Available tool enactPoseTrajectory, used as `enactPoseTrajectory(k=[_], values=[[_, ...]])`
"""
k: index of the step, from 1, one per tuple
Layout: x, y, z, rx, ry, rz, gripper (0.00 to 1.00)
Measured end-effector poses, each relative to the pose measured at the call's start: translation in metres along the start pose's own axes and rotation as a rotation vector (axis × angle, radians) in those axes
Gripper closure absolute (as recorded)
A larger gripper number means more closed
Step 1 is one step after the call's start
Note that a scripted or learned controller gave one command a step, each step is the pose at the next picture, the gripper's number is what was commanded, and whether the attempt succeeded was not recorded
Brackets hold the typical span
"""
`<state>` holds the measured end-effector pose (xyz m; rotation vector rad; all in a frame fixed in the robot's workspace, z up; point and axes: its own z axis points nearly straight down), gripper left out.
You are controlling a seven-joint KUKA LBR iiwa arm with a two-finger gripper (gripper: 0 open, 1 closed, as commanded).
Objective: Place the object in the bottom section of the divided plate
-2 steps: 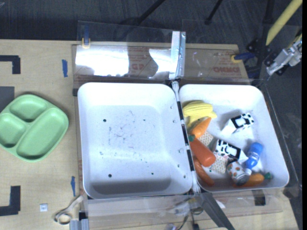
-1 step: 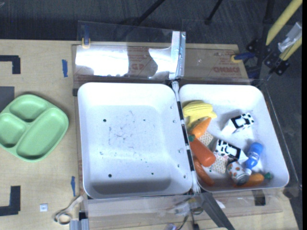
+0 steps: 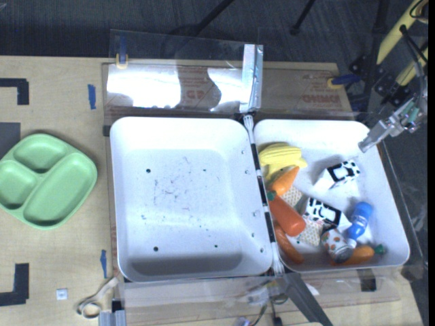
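The green divided plate (image 3: pixel 45 180) lies on the wooden bench, left of both bins, with two small sections at its top and one long section at its lower right. All of its sections look bare. My gripper (image 3: pixel 372 141) hangs over the upper right corner of the right bin (image 3: pixel 397 212), above the bin's white floor and right of the toys. Nothing shows in it. In that bin lie a yellow banana (image 3: pixel 280 156), an orange carrot (image 3: pixel 285 179), an orange bottle (image 3: pixel 289 217), two black-and-white blocks (image 3: pixel 343 172), a blue bottle (image 3: pixel 359 221) and a small can (image 3: pixel 338 246).
The left bin (image 3: pixel 183 195) sits between the plate and the right bin. A clear plastic panel (image 3: pixel 183 80) stands behind it. Black tape marks (image 3: pixel 17 90) lie on the bench at the far left. Cables and stands crowd the top right.
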<state>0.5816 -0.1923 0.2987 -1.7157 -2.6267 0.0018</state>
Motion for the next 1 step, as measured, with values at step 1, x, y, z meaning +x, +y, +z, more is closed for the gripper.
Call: enactPoseTrajectory(k=[1], values=[[-0.0471, 0.0308, -0.1226, -0.001, -0.002, 0.031, 0.00]])
